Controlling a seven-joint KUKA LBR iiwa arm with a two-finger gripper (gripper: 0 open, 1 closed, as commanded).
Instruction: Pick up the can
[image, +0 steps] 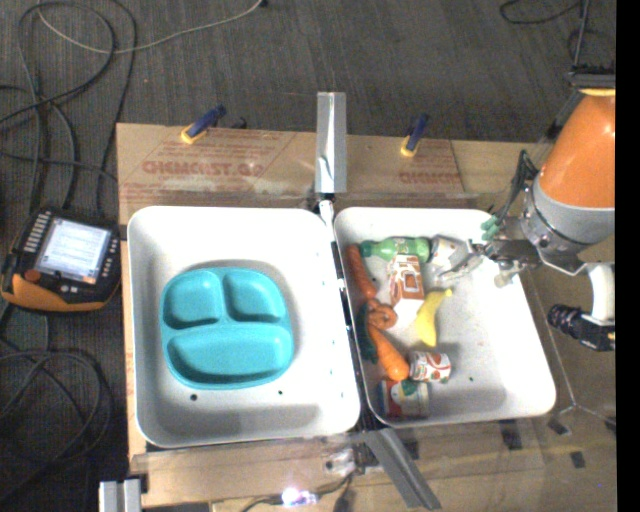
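1. Metal two-finger hand (462, 262), carried on the grey arm with the orange band (583, 150), sits over the far right part of the right white bin (520, 345); whether it is released or clenched cannot be told, and nothing is seen gripped.
2. Just left of the hand lies a green plastic bottle with a white cap (393, 248), on its side along the bin's far wall.
3. Below the bottle rests a small white-and-orange carton (406, 279), and beside that a yellow toy banana (430, 314).
4. Orange toy carrots (372, 315) run in a line down the bin's left wall, from far end to near end.
5. Task object: a short red-and-white can (432, 366) lies on its side near the bin's near end, well apart from the hand, just beside the lowest carrot.
6. Touching it on the near side is a second cylindrical container with a red and green label (407, 398).
7. Left white bin (150, 400) holds a turquoise plastic divided plate (230, 327).
8. Both bins stand on the brown cardboard-covered counter (220, 170).
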